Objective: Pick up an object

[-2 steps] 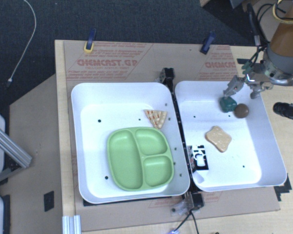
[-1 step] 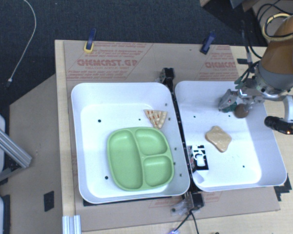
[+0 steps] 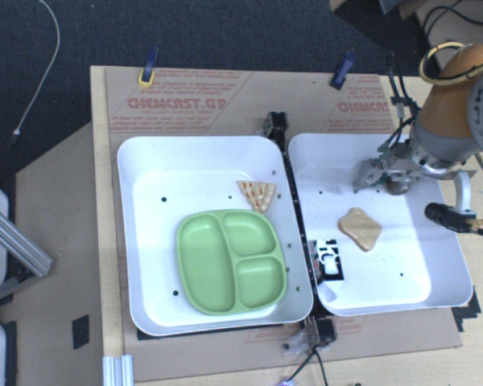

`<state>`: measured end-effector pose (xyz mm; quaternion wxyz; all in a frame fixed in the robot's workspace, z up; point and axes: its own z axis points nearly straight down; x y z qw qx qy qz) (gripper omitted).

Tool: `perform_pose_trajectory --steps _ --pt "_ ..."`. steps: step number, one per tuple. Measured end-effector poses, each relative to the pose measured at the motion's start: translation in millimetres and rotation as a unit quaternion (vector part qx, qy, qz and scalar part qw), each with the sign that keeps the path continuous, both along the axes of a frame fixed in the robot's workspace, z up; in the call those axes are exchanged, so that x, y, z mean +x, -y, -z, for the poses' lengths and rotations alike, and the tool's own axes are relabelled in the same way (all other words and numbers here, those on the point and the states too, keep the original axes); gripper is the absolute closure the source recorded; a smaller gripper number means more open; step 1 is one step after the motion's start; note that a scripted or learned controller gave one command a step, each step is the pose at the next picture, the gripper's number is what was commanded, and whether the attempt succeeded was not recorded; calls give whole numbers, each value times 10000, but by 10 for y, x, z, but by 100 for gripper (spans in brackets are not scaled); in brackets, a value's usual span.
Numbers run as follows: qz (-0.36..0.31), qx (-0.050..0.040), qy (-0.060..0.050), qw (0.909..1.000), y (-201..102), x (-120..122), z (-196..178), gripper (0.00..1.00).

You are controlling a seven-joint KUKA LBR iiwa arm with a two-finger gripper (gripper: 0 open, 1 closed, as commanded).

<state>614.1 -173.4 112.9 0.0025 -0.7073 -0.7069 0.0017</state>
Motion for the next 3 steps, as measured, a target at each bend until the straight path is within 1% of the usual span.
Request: perform_pose_trajectory --steps 1,2,3 --pt "-2 0 8 10000 -7 -4 299 0" --pt "-3 -6 29 10000 -6 6 173 100" --pt "-4 -19 63 10000 56 78 -301 100"
